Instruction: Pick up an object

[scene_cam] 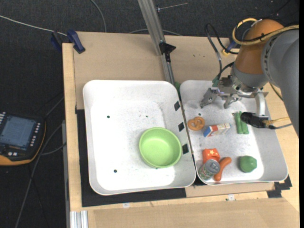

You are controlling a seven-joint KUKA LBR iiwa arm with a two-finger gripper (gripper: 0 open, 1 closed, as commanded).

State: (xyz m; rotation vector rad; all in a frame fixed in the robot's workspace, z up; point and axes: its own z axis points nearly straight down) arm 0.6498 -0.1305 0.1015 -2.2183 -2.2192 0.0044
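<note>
My gripper (217, 100) hangs over the back of the right bin (270, 146), open, with nothing between its fingers. In front of it lie an orange ring-shaped piece (195, 123), a small red, white and blue box (216, 129) and a green stick (241, 122). Nearer the front of the same bin are an orange block (210, 154), a small can (209, 168), an orange sausage-shaped piece (223, 167) and a round green object (247, 164). None of them touches the gripper.
The left bin (109, 127) holds a light green bowl (160, 147) near its front right corner. A metal pole (154, 23) rises at the back between the bins. A handheld pendant (19, 137) lies off the bench at far left.
</note>
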